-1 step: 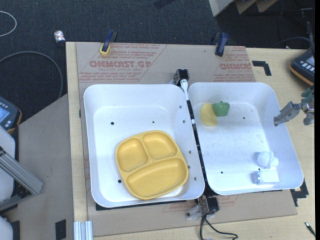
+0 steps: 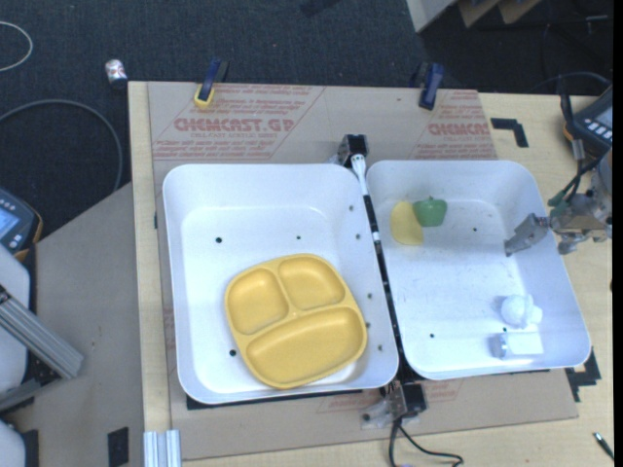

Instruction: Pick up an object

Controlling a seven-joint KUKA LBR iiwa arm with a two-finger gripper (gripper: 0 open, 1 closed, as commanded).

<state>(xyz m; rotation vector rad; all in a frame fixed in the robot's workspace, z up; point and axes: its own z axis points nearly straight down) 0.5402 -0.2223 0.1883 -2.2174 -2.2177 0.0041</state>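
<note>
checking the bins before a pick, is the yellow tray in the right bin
No, the yellow tray lies in the left bin, while the right bin has the small green and yellow items.

This is a robotics lab or test cell rather than a home. Two shallow white bins (image 2: 458, 358) sit on a board still covered in printed protective film (image 2: 234, 125), held to the bench by spring clamps (image 2: 207, 86), and loose cables (image 2: 58, 115) trail over dark carpet (image 2: 195, 17). An aluminium framing bar (image 2: 39, 334) and electronic gear stand at the edges.
</note>
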